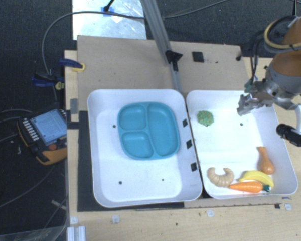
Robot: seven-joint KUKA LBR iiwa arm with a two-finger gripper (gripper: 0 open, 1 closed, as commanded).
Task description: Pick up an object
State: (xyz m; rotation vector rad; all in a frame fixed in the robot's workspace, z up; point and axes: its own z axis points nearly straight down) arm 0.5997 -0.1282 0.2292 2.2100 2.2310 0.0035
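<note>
The carrot (247, 187) lies lengthwise along the right bin's (226, 139) near wall.

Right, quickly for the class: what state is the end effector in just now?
End effector: above the far edge of the right bin, apart from the green broccoli; open or closed cannot be told, and nothing is seen in it.

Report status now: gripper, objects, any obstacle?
Gripper over right bin, far edge, holding nothing seen. Broccoli nearest, lying alone. Other toys clustered near corner. Nothing blocking.
</note>
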